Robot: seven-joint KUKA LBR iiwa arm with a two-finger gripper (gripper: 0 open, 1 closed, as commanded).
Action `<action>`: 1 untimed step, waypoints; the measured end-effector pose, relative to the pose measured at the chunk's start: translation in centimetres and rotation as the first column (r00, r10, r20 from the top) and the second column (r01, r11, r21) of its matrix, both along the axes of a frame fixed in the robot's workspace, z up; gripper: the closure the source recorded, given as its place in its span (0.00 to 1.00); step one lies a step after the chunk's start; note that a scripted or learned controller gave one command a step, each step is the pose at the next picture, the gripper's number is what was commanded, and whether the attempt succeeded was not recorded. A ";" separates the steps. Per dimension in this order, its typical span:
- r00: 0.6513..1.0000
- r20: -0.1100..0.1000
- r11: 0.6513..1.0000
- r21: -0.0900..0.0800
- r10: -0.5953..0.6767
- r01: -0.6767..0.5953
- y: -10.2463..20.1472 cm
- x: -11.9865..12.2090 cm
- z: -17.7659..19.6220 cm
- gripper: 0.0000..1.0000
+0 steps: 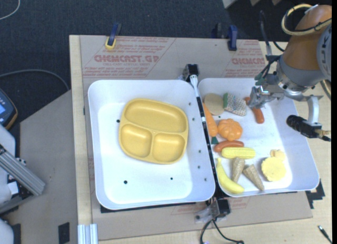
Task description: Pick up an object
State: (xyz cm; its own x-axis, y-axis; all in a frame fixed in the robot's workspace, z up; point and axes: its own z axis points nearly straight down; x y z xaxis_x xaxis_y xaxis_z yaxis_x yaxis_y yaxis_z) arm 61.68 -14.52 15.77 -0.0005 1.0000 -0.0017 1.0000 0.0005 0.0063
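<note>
My gripper point(257, 99) hangs over the back of the right bin point(300, 153), below the orange band of the arm point(308, 37). A small red sausage-like piece point(258, 115) sits just under its tip; I cannot tell whether it is held or lies on the bin floor. Left of the gripper are a speckled green-and-white item point(234, 105) and a tan round piece point(213, 103). Further forward lie a carrot point(210, 123), an orange pepper point(229, 128), a red sausage point(229, 145), a corn cob point(238, 153), a banana point(227, 181), two cones point(254, 177) and a yellow chunk point(274, 169).
The left bin point(105, 153) holds a yellow divided plate point(152, 131). A ridge with clamps point(200, 116) separates the two bins. A black cable piece point(303, 126) juts over the right bin's right side. Cardboard covers the bench point(158, 53) behind the bins.
</note>
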 end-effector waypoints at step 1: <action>1.000 0.001 1.000 0.000 0.001 -0.001 0.2 -0.5 6.2 1.00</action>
State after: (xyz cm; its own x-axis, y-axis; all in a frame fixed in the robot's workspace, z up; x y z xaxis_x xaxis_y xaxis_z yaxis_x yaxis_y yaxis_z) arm 61.20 -14.33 21.96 -0.0010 1.0000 -0.0021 1.0000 0.0010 0.0072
